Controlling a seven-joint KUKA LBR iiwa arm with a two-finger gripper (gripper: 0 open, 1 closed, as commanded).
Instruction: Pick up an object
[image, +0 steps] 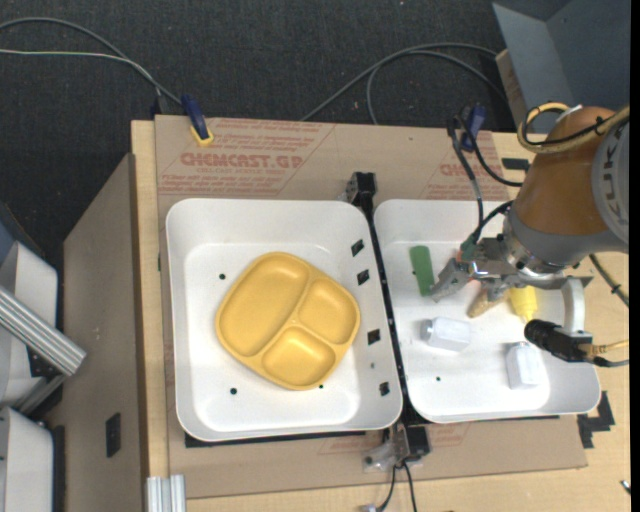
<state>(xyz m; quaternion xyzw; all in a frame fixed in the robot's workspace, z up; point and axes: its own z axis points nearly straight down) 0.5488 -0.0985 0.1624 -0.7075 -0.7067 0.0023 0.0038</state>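
Observation:
The right bin (480, 400) holds a green oblong piece (424, 268) at its left, a small white bottle-like thing (445, 333) near the middle, a white block (522, 364) at the lower right and a yellow piece (523, 301) partly covered by the wrist. My gripper (463, 294) hangs over the middle of this bin, just right of the green piece and above the white bottle-like thing. Its fingers are spread open and nothing is between them.
In the left bin (190, 330) lies a yellow divided plate (288, 319). A black clip (361, 187) sits at the far end of the ridge between the bins. Cables run across the right bin's far and right edges.

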